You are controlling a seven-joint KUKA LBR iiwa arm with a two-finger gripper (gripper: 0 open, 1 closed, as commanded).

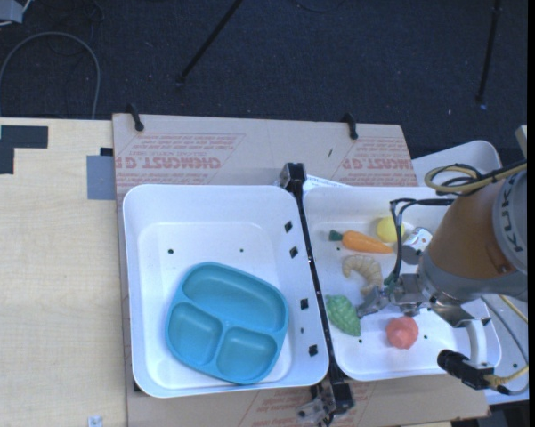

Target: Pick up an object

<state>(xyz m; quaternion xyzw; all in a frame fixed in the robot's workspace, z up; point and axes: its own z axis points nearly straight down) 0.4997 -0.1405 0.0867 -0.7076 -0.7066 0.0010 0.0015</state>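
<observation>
My gripper (374, 303) is low in the right bin (360, 356), reaching in from the right under the grey arm with its orange band. It sits between a green leafy toy (343, 315) on its left and a pinkish-red lump (402, 332) at its lower right. Just above it lies a beige curled piece (363, 269). Farther back lie an orange carrot (369, 243) and a yellow object (387, 229). I see nothing clearly held.
The left bin (135, 238) holds a blue divided plate (227, 321). A black divider (304, 265) runs between the two bins. Cardboard lies behind the bins, and cables hang by the arm at the right.
</observation>
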